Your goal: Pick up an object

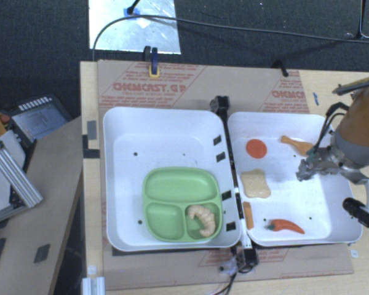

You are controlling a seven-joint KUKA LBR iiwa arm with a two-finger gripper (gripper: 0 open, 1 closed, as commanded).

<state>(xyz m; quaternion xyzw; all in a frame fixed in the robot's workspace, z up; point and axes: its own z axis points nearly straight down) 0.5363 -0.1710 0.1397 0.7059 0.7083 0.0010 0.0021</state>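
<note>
Overhead view of the bench with two white bins side by side. The left bin [129, 165] bears a green divided tray [172, 192], and a pale, curled shrimp-like piece [202, 219] lies in the tray's lower right compartment. The right bin [332, 229] carries the loose candidates: a red disc [256, 148] near its upper left, a tan slab resembling bread [256, 184] just below the disc, a thin orange stick [248, 216] along the divider wall, a red chilli pepper [287, 227] near the front wall, and an orange-tan piece [295, 143] towards the back.

The arm [360, 131] enters from the right, and its gripper [307, 168] hangs low over the right bin, between the orange-tan piece and the bare floor beside the slab. The gripper shows as a small dark cluster, so whether its jaws are spread or closed cannot be told; nothing is visibly held.

The step in hand appears to be the approach to a target. The orange-tan piece lies nearest, just behind the gripper. A sound grasp would centre the tool over the narrow part of that piece, align the jaws across its short axis, and descend squarely, keeping clear of the bin's back wall.
</note>
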